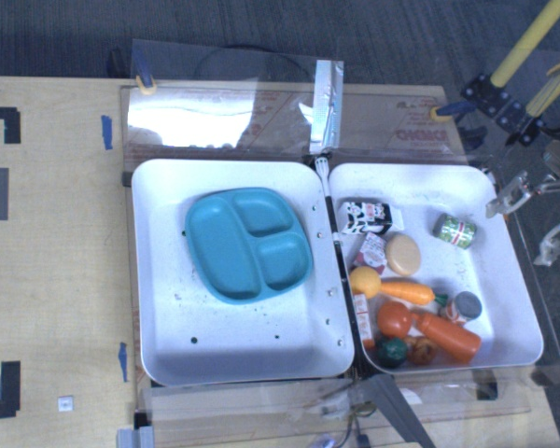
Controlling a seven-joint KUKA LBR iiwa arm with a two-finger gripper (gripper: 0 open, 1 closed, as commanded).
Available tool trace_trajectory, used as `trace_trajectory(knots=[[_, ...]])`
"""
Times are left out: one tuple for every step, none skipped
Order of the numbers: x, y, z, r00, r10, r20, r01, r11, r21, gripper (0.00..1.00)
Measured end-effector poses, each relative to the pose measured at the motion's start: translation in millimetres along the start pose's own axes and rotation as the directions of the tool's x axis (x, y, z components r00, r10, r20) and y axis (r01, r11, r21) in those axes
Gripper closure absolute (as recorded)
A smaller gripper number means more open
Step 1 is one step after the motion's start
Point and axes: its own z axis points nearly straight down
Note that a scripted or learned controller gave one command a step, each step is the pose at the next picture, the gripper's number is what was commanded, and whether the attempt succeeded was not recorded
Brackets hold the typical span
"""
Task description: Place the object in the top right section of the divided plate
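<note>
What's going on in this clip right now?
Nothing is being handled yet. The blue divided plate sits in the left bin with nothing in its sections. The right bin holds a jumble of toy food: a carrot, a green can, a small milk carton and more.

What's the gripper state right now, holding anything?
Gripper: state cannot be told from the camera view. The blue divided plate sits in the left bin; the toy food lies in the right bin.

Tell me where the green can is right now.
The green can lies on its side in the right bin, near its upper right corner, apart from the toy food pile; its nearest neighbour is the beige round piece to its left.
</note>
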Motion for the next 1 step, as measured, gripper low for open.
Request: trace_trajectory(knots=[[-8.9,-6.6,-35.9,0.935,-0.356,0.001,0.356,0.935,0.0,0.0]])
